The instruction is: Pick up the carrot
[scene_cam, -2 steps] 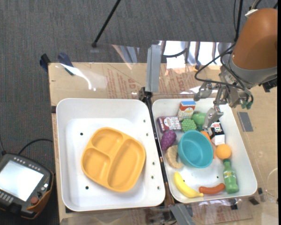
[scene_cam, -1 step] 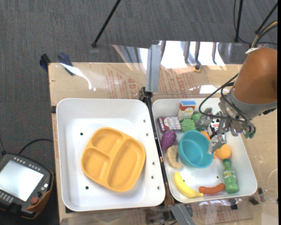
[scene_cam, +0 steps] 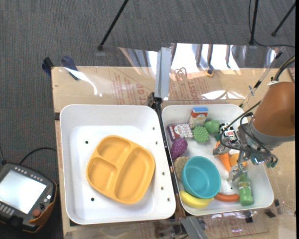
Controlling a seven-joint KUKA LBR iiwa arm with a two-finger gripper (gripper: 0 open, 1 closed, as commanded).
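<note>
Overhead slanted view of the table, with two white bins side by side. The left bin [scene_cam: 70,133] holds a yellow divided plate [scene_cam: 120,169]. The right bin [scene_cam: 267,190] is crowded: a teal bowl [scene_cam: 201,177] near its front edge, a banana [scene_cam: 194,199] at its front left corner, purple grapes [scene_cam: 179,147], a green bumpy fruit [scene_cam: 201,134], two small cartons at the far edge, and a green bottle [scene_cam: 245,193] toward the front right corner.

The carrot [scene_cam: 224,161] lies in the right bin just right of the teal bowl, its orange body partly covered by the arm's wrist. The gripper [scene_cam: 236,171] hangs low over the bin's right half, beside or just over the carrot; whether the fingers are open or closed cannot be told at this resolution, and nothing is visibly held between them.

Judged step: approach and alignment. A sound grasp would set the fingers across the carrot's narrow width, clear of the bowl's rim and the bottle, then descend straight.

Hard to read: the carrot's full outline and orientation, hidden under the wrist. A second orange-red elongated item [scene_cam: 227,197] at the front edge could be mistaken for the target.
</note>
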